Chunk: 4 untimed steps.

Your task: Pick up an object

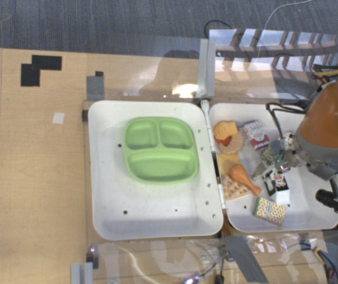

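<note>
The right bin (311, 218) holds several small items. An orange-and-yellow toy food piece (225, 131) lies at its back left, with a red-and-white carton (256, 134) beside it. An orange drumstick (244, 178) rests on a tan waffle (233, 189) near the left wall. A patterned small box (270, 210) lies toward the front. My gripper (274, 170) hangs low over the bin's middle, just right of the drumstick and above the patterned box. A small black-and-white thing (280, 185) sits right under it.
The left bin (107, 218) bears a green divided plate (160, 149). The arm's orange band (330, 118) and grey wrist cover the right bin's far right side. A metal divider (213, 158) separates the bins.
</note>
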### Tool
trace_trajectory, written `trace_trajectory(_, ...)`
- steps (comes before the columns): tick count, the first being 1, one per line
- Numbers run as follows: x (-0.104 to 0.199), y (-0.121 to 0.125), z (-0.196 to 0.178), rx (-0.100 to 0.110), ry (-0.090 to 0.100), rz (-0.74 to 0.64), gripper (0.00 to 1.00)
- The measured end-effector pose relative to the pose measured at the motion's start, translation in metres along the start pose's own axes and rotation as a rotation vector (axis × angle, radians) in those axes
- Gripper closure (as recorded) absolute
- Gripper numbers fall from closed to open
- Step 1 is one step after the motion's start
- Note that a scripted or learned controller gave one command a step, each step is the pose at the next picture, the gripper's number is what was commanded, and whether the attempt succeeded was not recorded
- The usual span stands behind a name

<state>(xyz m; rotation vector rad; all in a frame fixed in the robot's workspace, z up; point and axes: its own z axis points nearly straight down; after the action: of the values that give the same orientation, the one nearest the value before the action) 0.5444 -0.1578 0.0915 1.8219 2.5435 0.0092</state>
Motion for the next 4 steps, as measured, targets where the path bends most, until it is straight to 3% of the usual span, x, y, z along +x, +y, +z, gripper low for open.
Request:
trace_trajectory(1, 0.016, 0.015, 0.001, -0.002, -0.002, 0.01, 0.0)
trace_trajectory(2, 0.017, 0.018, -0.011, -0.007, -0.001, 0.009, 1.0)
trace_trajectory(3, -0.012, 0.083, 0.004, 0.009, 0.005, 0.153, 1.0)
trace_trajectory(4, -0.013, 0.084, 0.004, 0.004, 0.001, 0.153, 0.0)
